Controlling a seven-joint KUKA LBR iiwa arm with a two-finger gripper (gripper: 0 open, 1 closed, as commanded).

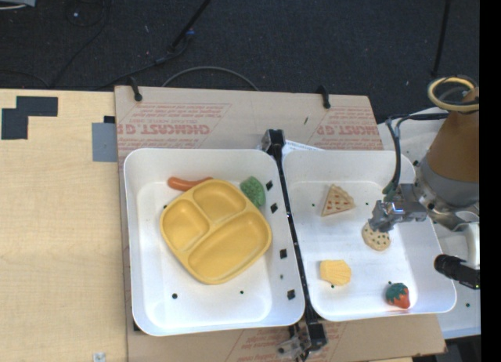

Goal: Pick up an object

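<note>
- Left bin: yellow divided plate lying flat at centre; orange carrot touching its upper-left rim; green leafy piece at its upper-right rim.
- Right bin: waffle wedge toward the upper left; yellow cheese-like block lower left; strawberry in the lower-right corner.
- Chocolate-chip cookie near the right wall, flat on the bin floor.
- Gripper directly above the cookie, just touching or nearly so; whether clenched or released, cannot tell.
</note>
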